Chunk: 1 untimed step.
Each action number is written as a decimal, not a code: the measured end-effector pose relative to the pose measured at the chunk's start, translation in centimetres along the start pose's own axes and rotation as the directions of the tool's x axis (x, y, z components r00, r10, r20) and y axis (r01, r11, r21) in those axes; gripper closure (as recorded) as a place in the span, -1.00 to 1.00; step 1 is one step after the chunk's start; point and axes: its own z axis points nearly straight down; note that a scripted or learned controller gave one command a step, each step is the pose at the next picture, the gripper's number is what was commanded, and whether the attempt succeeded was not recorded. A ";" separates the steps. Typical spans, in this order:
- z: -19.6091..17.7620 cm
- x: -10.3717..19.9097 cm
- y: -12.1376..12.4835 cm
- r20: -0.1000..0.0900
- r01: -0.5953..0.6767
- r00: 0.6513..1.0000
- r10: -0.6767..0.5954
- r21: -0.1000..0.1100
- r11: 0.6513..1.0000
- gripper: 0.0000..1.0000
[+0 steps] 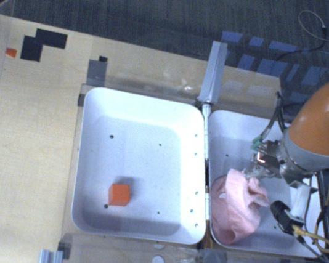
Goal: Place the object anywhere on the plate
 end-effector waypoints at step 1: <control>-4.0 0.2 0.3 0.000 0.010 1.000 -0.010 -0.001 1.000 1.00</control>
